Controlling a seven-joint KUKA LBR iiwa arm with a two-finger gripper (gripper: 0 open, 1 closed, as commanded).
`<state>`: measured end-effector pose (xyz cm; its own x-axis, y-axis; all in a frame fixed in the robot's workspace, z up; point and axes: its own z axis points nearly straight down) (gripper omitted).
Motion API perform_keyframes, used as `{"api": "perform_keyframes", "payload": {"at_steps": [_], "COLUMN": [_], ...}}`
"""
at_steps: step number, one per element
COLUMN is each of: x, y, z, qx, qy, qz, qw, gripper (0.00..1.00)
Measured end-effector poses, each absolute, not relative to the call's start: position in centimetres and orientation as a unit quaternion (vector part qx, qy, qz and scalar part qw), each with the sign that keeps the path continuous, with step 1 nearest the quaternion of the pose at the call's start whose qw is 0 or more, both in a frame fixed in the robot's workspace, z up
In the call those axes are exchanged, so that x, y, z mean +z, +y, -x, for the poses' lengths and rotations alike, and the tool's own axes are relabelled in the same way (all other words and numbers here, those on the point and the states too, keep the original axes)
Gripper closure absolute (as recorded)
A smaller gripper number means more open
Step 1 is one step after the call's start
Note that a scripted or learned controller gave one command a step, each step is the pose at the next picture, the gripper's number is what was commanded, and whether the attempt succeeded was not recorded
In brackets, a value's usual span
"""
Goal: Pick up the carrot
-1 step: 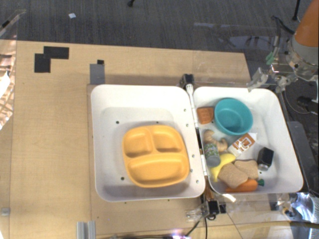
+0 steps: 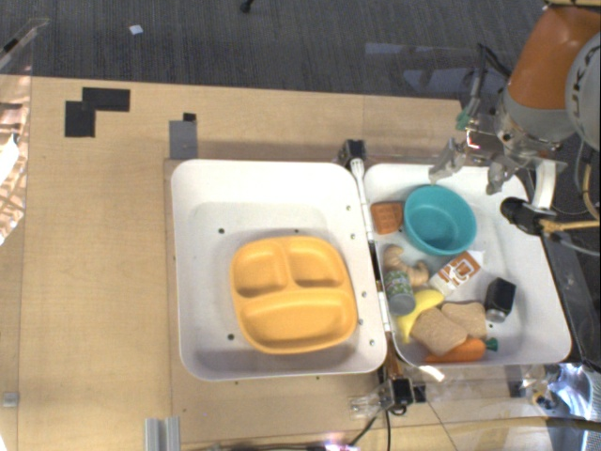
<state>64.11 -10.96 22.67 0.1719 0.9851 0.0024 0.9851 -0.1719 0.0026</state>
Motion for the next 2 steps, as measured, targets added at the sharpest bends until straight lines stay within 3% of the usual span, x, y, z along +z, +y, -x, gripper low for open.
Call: {"api": "perform_keyframes", "payload": {"at_steps": [1, 2], "x": [19.6, 12.3], "y": [-1.1, -8.5], "z": [-64.0, -59.5], "qx": [0.0019, -0.0009], "qy": [0.576, 0.676], "qz": [-0.817, -0.736], "qw": [-0.002, 0.000], "gripper": [0.00, 0.00]}}
